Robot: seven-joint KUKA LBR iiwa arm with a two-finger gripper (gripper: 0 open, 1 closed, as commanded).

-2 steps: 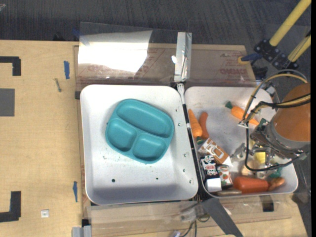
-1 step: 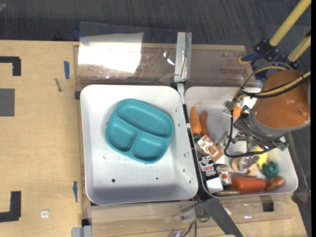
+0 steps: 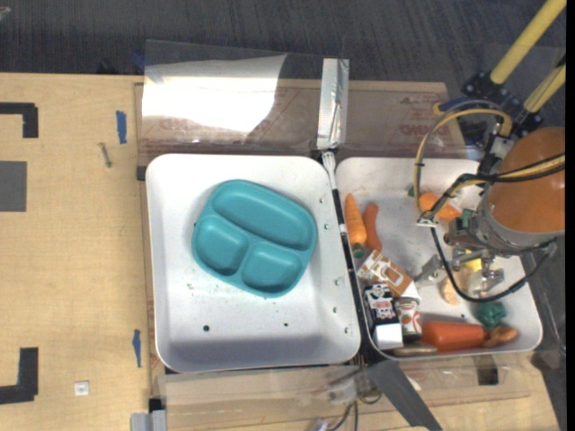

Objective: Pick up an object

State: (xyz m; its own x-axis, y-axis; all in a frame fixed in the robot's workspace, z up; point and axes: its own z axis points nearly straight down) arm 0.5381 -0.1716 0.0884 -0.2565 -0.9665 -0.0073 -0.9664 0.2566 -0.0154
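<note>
My gripper (image 3: 474, 272) hangs low over the right side of the right bin (image 3: 395, 173), under the grey wrist with its orange band (image 3: 535, 191). A pale slice-shaped piece (image 3: 448, 291) lies just left of it and a small teal object (image 3: 490, 313) just below it. Along the bin's front wall rests a large orange carrot (image 3: 454, 333). Two smaller carrots (image 3: 358, 223) lie against the left wall. Small printed cartons (image 3: 388, 275) and a white block (image 3: 388, 335) sit between them. An orange piece (image 3: 440, 206) lies near the cables at the back.
The left bin (image 3: 171, 268) holds a teal divided plate (image 3: 254, 236). Yellow and black cables (image 3: 440, 142) loop from the arm over the right bin's back right. Clear plastic sheeting (image 3: 216, 97) stands behind the bins.
</note>
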